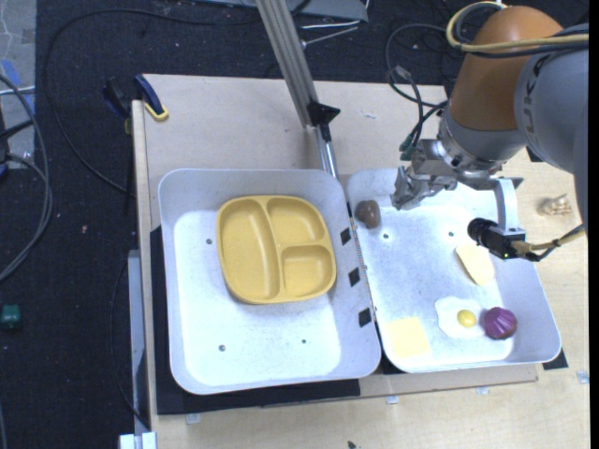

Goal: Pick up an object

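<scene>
We note the end effector (pixel 409 195) at the far left corner of the right bin (pixel 538 302), low over the white floor. Its fingers blur into dark metal at this angle; we cannot tell whether they stand wide or narrow, and nothing shows between them.

Nearest candidate: a small brown object (pixel 368 214), roundish, lying just beside the end effector, toward the view's left and slightly nearer the camera, close to the wall shared with the left bin (pixel 187 251). It has no clear long axis, so we judge finger orientation matters little; the nearby bin wall may matter more, leaving scant room on that side.

Other pieces lie well apart, toward the near edge of the same bin: a pale yellow wedge (pixel 475 264), a fried-egg toy (pixel 460 318), a purple object (pixel 499 323) touching or just beside the egg, and a flat yellow square (pixel 408 336).

The yellow divided tray (pixel 277 249) sits alone in the left bin.

Our judgement: the short move is leftward to the brown object.
</scene>
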`<state>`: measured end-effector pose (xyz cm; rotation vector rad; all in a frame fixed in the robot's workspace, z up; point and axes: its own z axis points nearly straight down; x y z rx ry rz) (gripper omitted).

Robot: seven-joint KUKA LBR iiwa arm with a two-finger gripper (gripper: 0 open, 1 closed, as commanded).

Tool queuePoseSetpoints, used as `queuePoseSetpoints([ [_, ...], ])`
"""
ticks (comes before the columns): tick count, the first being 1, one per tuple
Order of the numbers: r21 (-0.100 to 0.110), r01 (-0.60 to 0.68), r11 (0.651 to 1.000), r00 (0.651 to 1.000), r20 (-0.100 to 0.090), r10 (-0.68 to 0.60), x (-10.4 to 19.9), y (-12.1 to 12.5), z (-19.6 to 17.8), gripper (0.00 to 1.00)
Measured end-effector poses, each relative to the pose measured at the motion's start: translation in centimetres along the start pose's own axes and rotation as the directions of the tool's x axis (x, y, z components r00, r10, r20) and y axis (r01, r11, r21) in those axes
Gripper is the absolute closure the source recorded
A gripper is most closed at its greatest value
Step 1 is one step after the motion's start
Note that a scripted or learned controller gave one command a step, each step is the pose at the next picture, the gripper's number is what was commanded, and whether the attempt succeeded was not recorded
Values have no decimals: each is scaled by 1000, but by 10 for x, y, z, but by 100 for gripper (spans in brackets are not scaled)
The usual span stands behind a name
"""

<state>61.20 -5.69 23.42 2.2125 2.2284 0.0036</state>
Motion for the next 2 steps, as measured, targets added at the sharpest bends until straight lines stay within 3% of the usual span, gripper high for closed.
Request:
queuePoseSetpoints([
  [2, 1, 0, 1000, 1000, 1, 0, 114, 21, -4, 100],
])
